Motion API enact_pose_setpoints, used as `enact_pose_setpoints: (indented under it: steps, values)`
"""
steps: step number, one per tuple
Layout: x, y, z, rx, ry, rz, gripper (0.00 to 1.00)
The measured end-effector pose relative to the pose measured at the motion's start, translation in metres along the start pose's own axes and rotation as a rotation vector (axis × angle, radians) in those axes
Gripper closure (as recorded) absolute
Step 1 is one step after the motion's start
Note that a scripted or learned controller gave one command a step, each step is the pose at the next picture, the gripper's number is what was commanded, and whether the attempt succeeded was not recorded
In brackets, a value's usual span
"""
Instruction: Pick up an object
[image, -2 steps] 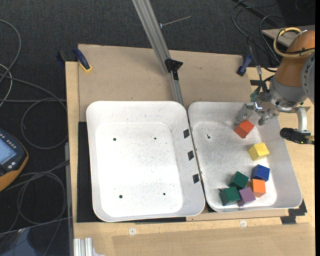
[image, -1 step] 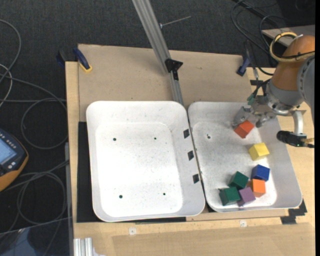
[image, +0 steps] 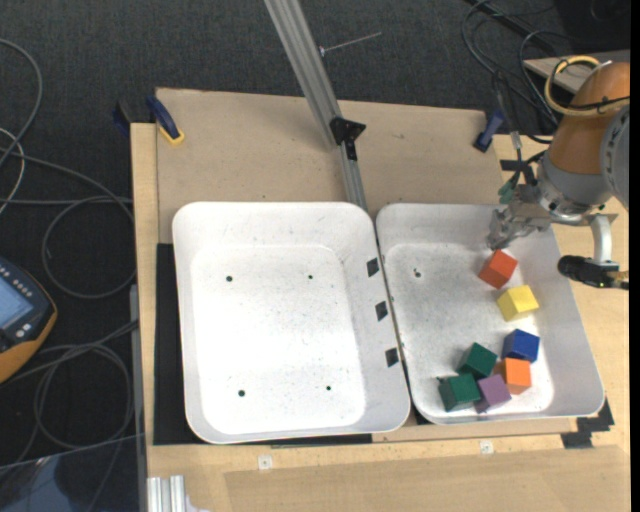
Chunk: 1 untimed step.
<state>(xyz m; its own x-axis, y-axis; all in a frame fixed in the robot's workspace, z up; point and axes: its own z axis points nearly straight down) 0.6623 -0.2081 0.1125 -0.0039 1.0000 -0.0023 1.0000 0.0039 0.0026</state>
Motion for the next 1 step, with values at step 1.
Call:
enact_pose_setpoints:
  steps: [1]
  values:
    - [-0.001,0.007,-0.0653,-0.007,-0.001,0.002,1.0]
